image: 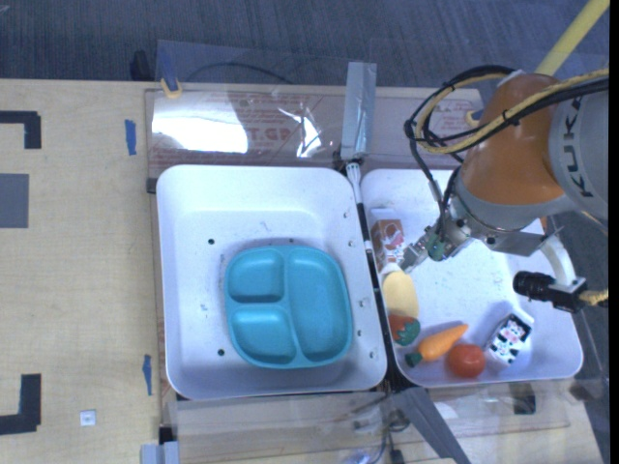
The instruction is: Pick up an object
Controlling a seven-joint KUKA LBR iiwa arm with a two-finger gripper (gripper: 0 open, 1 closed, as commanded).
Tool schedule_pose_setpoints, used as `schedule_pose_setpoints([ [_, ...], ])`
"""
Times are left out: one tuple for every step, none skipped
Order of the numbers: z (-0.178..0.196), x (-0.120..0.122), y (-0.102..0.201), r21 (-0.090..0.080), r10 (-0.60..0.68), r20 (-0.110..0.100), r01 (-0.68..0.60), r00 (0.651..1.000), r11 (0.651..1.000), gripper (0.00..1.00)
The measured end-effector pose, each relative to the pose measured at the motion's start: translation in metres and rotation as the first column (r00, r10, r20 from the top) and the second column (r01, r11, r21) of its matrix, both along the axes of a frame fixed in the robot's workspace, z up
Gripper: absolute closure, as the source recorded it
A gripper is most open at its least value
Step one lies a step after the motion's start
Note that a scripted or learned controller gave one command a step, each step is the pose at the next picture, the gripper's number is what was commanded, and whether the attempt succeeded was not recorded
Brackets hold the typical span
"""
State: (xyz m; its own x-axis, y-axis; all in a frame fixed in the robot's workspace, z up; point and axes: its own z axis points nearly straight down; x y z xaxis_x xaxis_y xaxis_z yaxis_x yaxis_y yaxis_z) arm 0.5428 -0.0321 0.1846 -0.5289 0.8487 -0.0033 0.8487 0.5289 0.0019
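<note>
Look at the right bin (pixel 566 351): your gripper (pixel 423 255) hangs low over its left half, reached in from the right, with the orange band (pixel 513 143) above the wrist blocking much of the bin's far side. The tips sit just above a yellow pear-shaped toy (pixel 400 293) that lies against the bin's left wall. You cannot tell from this view whether the fingers are open or closed, nor whether they touch the toy; nothing is seen between them. Just beyond the tips, toward the far left corner of the bin, lies a small brown and white packet (pixel 388 239).

Along the bin's near edge you have a red and green round piece (pixel 405 331) touching the yellow toy's near end, then a toy carrot (pixel 441 341), a red tomato-like ball (pixel 466 360) beside it, and a small black and white item (pixel 509 337) near the near right corner, too small to identify.

The left bin (pixel 184 259) holds a blue divided tray (pixel 287 304) in its near half. Both bins rest on a pale wooden bench (pixel 68 259); clear plastic sheeting (pixel 242 124) lies behind the left bin, and grey carpet (pixel 290 8) runs beyond.
</note>
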Motion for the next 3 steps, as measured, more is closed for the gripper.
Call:
schedule_pose_setpoints([
  [0.105, -0.061, 0.023, 0.002, -0.015, 0.006, 0.015, 1.000, 1.000, 1.00],
  [0.059, -0.064, 0.119, 0.001, -0.182, -0.008, 0.182, 0.983, 0.983, 1.00],
  [0.176, -0.023, 0.110, 0.004, -0.297, 0.003, 0.297, 0.955, 0.955, 1.00],
])
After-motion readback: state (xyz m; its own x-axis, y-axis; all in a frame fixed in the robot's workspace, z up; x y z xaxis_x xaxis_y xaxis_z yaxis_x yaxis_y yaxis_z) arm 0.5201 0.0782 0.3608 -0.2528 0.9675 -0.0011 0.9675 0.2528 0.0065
